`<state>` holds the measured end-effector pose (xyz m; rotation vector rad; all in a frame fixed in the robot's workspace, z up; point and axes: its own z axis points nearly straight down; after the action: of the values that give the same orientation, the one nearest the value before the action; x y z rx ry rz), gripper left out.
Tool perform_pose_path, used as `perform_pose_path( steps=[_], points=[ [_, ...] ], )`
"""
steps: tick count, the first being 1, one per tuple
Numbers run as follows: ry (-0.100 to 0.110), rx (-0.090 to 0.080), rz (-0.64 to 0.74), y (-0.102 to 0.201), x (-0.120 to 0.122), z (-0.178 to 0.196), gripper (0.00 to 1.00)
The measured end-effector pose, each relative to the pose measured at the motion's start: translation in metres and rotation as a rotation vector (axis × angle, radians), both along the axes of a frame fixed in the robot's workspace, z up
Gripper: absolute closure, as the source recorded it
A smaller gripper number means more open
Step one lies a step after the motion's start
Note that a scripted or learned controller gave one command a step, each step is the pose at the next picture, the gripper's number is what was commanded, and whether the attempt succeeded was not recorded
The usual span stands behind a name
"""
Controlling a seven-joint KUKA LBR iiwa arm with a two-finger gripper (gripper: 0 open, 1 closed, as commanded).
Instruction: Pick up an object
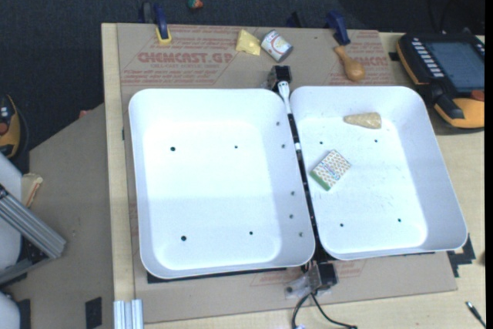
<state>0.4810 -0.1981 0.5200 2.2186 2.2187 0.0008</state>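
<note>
In the right bin (431,166) lie two objects. A small patterned block (330,169) with a green edge rests near the bin's left side, turned at an angle. A tan, bread-like lump (363,119) lies toward the bin's far edge. The left bin (154,166) stands beside it.
Behind the bins on the brown board lie a yellow wedge (248,43), a small white-and-grey can (276,45) and a tan wooden piece (350,64). A black and orange handheld pendant (451,73) sits at the right. Clamps (161,23) hold the board's far edge.
</note>
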Motion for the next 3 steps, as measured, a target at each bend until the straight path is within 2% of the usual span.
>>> perform_pose_path(
  steps=[1,2,3],
  points=[
    [-0.006,-0.004,0.000,0.000,0.001,0.011,1.00],
    [-0.004,-0.003,0.000,0.000,0.001,0.011,0.00],
    [-0.010,-0.007,0.000,-0.001,0.001,0.022,1.00]
  ],
)
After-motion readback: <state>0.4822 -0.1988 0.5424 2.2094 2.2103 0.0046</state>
